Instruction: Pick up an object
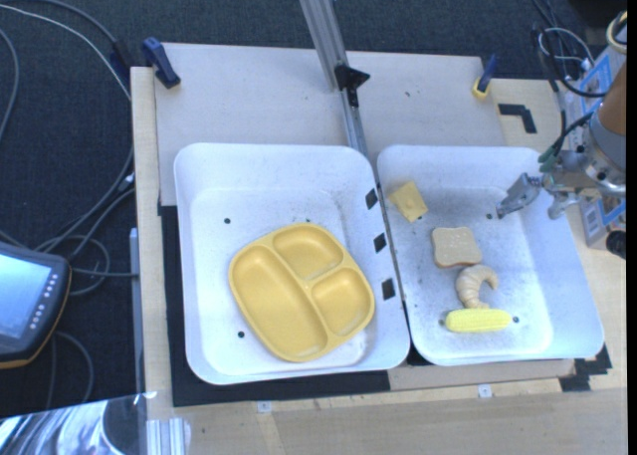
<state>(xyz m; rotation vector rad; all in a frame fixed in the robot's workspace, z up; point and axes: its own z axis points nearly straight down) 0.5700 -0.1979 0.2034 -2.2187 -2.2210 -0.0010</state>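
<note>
Yellow corn cob (478, 321) (knobbly); tan bread slice (456, 245).

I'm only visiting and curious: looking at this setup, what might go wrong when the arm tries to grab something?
The toast, croissant and corn lie close together, so the gripper might knock one aside while reaching for another. The round corn could also roll or slip away.
</note>
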